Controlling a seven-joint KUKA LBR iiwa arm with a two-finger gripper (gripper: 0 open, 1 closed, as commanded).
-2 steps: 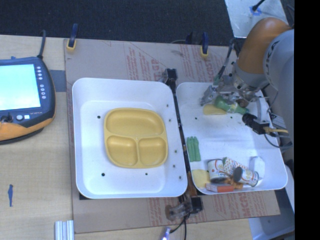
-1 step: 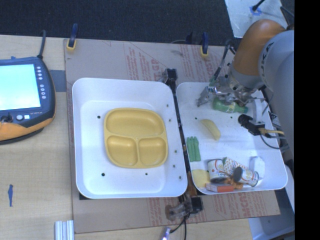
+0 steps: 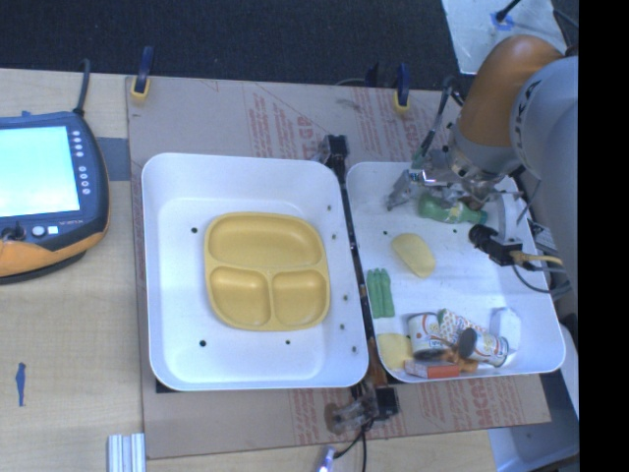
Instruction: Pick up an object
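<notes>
My gripper [image 3: 425, 187] hangs low over the far end of the right bin [image 3: 536, 308], below the arm's orange band. A green object [image 3: 445, 208] lies right beside and partly under it; I cannot tell whether they touch. A pale yellow oval piece [image 3: 414, 255] lies just in front of the gripper. A green ridged piece [image 3: 379, 293] rests along the bin's left wall. At the near end sit a yellow lump [image 3: 393, 347], a printed can [image 3: 429, 331], a white piece [image 3: 502, 326] and a red-orange item [image 3: 442, 370], crowded together.
The left bin [image 3: 172, 264] holds a yellow divided tray [image 3: 267, 268]. A control pendant with a lit screen [image 3: 44, 190] lies on the bench at far left. Blue clamps [image 3: 142, 75] [image 3: 402, 82] pin the cardboard at the back. A black cable [image 3: 501, 244] loops off the wrist.
</notes>
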